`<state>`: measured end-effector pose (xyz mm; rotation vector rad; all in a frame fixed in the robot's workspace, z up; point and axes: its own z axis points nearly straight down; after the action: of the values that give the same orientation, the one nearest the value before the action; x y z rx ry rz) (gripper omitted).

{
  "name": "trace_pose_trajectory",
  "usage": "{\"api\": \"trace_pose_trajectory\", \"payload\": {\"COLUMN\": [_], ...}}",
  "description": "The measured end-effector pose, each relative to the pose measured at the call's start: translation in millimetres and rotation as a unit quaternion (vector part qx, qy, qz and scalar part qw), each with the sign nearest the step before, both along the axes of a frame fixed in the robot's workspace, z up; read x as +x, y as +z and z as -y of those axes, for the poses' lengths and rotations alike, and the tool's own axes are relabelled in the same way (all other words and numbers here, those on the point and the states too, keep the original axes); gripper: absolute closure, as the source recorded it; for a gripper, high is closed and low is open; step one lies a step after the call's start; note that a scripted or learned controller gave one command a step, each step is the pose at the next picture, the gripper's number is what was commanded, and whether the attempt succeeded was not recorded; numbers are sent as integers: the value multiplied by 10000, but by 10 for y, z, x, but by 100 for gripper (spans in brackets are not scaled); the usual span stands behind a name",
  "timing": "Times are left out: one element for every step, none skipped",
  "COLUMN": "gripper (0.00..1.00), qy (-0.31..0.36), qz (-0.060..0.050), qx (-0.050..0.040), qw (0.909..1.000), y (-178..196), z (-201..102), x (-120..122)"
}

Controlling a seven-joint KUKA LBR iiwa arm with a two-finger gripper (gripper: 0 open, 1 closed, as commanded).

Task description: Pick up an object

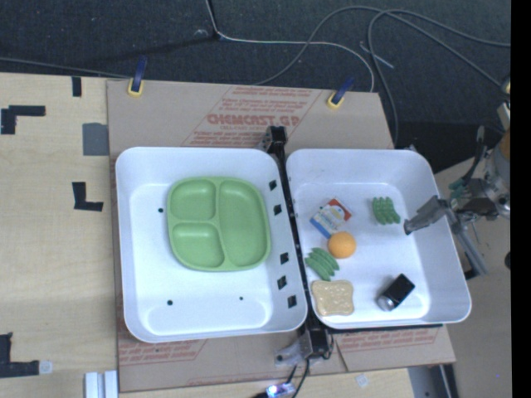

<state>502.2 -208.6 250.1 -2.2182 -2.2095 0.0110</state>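
Observation:
The right white bin holds several small objects. An orange ball lies near its middle, with a red, white and blue packet just above it. At the upper right rests a ridged green piece, and a green pea pod lies along the left wall. A slice of toast and a black block sit near the front. My gripper hangs over the bin's right edge, just right of the ridged green piece, with nothing seen in it.
The left white bin bears a green divided plate. Both bins stand on a brown cardboard sheet. Cables run across the dark floor behind. The arm's wrist stands at the right side.

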Motion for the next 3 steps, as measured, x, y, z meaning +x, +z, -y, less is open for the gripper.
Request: {"api": "trace_pose_trajectory", "payload": {"gripper": [0, 0, 0], "qy": [22, 22, 21], "qz": [58, 43, 36], "qx": [-16, -12, -9], "qw": [10000, 10000, 10000], "y": [62, -533, -982], "z": [-5, -26, -52], "x": [25, 102, 43]}}
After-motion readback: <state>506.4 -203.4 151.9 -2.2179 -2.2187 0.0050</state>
